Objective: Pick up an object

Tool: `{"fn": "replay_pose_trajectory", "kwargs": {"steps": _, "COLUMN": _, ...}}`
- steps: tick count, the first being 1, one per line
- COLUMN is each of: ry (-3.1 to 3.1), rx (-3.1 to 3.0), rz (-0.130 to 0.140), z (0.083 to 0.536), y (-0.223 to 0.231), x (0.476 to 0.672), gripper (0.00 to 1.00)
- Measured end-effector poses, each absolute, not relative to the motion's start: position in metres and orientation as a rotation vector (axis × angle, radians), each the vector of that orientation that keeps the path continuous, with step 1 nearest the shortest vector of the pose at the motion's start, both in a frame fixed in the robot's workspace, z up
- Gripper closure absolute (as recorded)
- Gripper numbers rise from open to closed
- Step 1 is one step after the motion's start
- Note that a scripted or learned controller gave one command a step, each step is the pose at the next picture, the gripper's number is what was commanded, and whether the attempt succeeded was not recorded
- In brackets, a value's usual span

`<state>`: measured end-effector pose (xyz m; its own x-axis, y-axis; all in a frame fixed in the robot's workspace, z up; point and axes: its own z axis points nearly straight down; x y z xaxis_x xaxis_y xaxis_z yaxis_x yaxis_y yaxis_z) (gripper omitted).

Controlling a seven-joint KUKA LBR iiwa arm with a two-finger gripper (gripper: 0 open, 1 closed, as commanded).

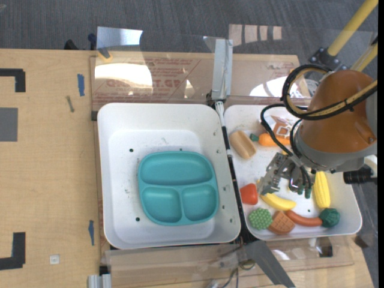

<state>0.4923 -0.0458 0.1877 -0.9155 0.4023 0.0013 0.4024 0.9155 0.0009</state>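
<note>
My gripper (285,179) hangs low over the middle of the right bin (354,221), under the arm's orange band. It is just above a yellow banana (279,201) and I see nothing held in it. Around it lie a red pepper (249,193) to its left, a corn cob (322,189) to its right, and a tan bread roll (243,144) and a small orange piece (267,140) farther back. The arm hides part of the bin's back right.
Along the right bin's front edge lie a green broccoli (260,218), an orange waffle-like piece (281,222) and a carrot with a green top (307,220). The left bin (114,161) holds a teal divided plate (178,186).
</note>
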Motion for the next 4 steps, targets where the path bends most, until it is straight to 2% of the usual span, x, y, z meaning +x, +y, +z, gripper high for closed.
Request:
{"fn": "replay_pose_trajectory", "kwargs": {"steps": 1, "ry": -3.114, "rx": -0.452, "rz": 0.003, "z": 0.168, "y": -0.144, "x": 0.503, "gripper": 1.0}}
{"fn": "replay_pose_trajectory", "kwargs": {"steps": 2, "ry": -3.116, "rx": -0.445, "rz": 0.0, "z": 0.169, "y": -0.142, "x": 0.504, "gripper": 0.0}}
{"fn": "replay_pose_trajectory", "kwargs": {"steps": 3, "ry": -3.108, "rx": -0.542, "rz": 0.0, "z": 0.089, "y": -0.153, "x": 0.546, "gripper": 0.0}}
{"fn": "replay_pose_trajectory", "kwargs": {"steps": 4, "ry": -3.12, "rx": -0.543, "rz": 0.001, "z": 0.103, "y": -0.153, "x": 0.549, "gripper": 1.0}}
